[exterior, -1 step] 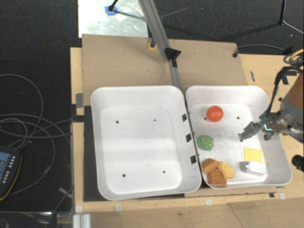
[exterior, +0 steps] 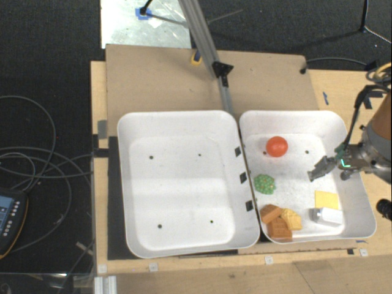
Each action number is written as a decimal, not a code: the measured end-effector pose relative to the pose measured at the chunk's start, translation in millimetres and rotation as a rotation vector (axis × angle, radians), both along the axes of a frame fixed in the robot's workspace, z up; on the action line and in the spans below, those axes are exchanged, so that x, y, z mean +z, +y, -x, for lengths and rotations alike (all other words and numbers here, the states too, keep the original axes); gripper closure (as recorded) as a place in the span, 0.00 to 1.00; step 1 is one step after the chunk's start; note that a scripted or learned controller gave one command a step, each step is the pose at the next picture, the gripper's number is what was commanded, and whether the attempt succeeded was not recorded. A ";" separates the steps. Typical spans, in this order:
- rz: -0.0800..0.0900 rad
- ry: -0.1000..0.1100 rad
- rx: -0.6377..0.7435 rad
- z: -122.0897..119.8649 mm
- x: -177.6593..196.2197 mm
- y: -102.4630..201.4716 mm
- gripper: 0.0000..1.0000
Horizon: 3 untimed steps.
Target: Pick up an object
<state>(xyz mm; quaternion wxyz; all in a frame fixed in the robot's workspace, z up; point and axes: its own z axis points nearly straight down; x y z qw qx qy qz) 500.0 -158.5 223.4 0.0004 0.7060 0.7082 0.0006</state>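
Observation:
The right bin (exterior: pixel 334 122) holds several small objects. A red ball (exterior: pixel 277 146) lies near its back left, and a green bumpy ball (exterior: pixel 264 184) sits by the left wall. A yellow block (exterior: pixel 326 199) and a white and grey piece (exterior: pixel 324 215) lie at the front right. Brown and orange blocks (exterior: pixel 280 220) are piled at the front left corner. My gripper (exterior: pixel 320 169) hangs over the right half of this bin, just behind the yellow block and to the right of the red ball. It points left and touches no object that I can see.
The left bin (exterior: pixel 177 122) stands beside the right one, joined by black clips along the shared wall. A grey pole (exterior: pixel 205 38) slants over the back of the bench. Cables lie on the dark floor at the left.

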 end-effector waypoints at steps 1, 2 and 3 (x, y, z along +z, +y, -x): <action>-0.001 0.004 -0.002 1.6 -42.2 3.3 0.00; -0.001 0.004 -0.003 0.6 -84.2 2.1 0.00; -0.001 0.005 -0.003 1.0 -135.5 2.6 0.00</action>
